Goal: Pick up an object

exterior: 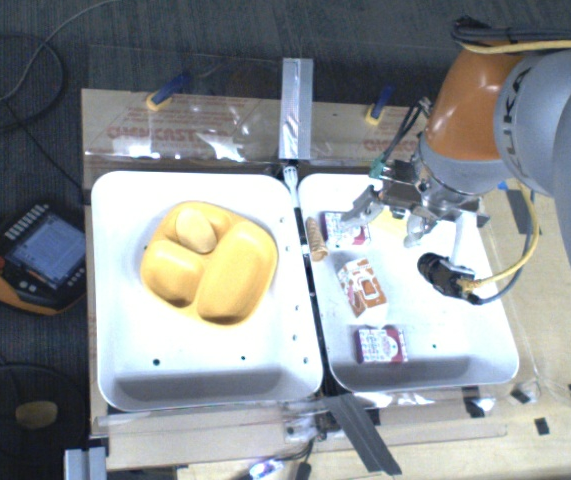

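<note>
Over the far end of the right bin (505,363), the gripper (397,211) is held with fingers spread and nothing between them.

Risk is judged from the fingertips outward: a small packet (346,230) lies just beside the left finger, against a cork-like roll (315,238) at the bin's left wall, so a closing grasp could push it aside or catch both. Two more packets, one orange-printed (363,287) and one red-printed (381,344), lie nearer and well apart from the gripper. The wrist is pointed down, the orange band (475,108) above it, the grey arm (550,118) reaching from the right. A yellow object (208,261) is seen in the left bin (115,368).
</note>
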Tool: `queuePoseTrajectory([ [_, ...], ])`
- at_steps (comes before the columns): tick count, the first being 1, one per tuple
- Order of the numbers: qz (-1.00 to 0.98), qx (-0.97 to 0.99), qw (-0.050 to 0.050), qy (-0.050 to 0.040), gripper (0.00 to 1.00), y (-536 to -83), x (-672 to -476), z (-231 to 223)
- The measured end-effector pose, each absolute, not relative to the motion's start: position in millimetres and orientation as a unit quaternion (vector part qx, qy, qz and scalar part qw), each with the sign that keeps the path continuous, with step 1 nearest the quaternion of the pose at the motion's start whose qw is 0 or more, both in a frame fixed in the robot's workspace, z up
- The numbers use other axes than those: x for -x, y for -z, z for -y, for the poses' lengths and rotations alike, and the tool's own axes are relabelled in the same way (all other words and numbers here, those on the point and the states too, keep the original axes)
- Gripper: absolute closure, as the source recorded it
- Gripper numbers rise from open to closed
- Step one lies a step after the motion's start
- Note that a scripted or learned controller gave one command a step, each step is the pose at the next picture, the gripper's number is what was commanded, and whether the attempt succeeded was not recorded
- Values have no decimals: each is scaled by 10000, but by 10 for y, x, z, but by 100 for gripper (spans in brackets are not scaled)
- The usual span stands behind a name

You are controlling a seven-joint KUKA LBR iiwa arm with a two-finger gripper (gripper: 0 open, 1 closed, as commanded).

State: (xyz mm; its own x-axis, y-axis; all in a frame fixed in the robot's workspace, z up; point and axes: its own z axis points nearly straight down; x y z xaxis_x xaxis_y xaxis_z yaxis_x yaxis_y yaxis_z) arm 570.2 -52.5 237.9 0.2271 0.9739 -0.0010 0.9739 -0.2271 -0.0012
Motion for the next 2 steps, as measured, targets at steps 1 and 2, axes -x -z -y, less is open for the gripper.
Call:
queuePoseTrajectory([
  [1, 5661, 8243, 11, -5, 0, -1335, -5061, 1131],
  [2, 6165, 7870, -167, 151, 0, -1101, -5598, 1084],
])
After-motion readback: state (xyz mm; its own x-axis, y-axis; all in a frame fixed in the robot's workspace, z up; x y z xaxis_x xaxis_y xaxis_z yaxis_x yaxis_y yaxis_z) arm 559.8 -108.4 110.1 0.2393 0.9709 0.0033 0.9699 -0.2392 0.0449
